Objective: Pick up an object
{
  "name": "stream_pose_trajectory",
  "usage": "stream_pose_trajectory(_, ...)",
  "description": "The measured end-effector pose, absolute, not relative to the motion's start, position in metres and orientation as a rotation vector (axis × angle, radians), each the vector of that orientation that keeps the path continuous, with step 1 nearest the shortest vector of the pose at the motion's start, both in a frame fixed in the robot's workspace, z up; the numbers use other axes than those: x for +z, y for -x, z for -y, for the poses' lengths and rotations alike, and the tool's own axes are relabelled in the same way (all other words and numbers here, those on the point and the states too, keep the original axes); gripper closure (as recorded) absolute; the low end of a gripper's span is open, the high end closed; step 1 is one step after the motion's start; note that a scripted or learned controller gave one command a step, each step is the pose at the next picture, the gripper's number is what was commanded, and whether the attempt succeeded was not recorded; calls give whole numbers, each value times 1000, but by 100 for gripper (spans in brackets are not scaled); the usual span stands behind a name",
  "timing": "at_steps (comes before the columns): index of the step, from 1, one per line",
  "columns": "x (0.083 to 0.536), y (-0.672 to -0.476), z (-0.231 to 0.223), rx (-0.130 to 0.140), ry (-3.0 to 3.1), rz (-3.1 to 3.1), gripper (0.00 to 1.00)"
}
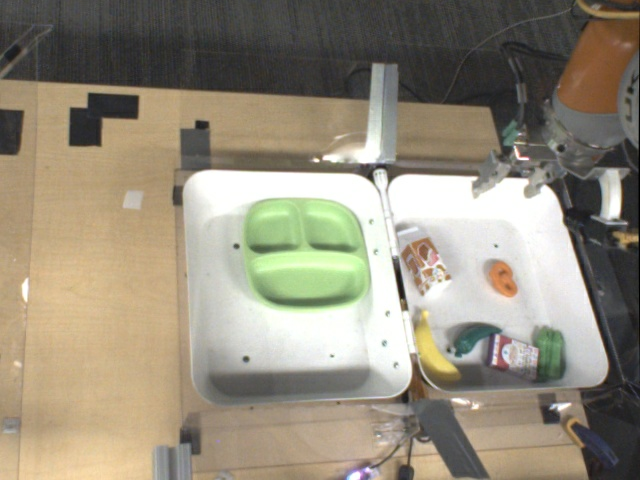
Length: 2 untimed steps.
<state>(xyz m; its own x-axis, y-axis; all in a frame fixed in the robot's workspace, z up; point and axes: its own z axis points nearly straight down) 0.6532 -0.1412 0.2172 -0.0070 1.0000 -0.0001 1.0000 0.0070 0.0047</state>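
My gripper point(512, 176) hangs over the far edge of the right bin point(470, 208). It is open, its two fingers point(488, 180) spread apart with nothing between them. Below it in the bin lie a small brown-and-white carton point(423, 265) near the left wall and an orange piece point(503, 277) to the right. Along the near side are a banana point(433, 348), a teal object point(472, 339), a red-and-white carton point(512, 354) and a green cylinder point(549, 353). The gripper is well apart from all of them.
The left bin point(215, 298) holds a green divided plate point(305, 250). A metal post point(383, 108) stands at the back between the bins. Cables run behind the arm at the upper right.
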Motion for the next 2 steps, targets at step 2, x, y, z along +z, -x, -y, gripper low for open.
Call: stream_pose_trajectory(2,91,-565,194,11,-2235,-2192,0)
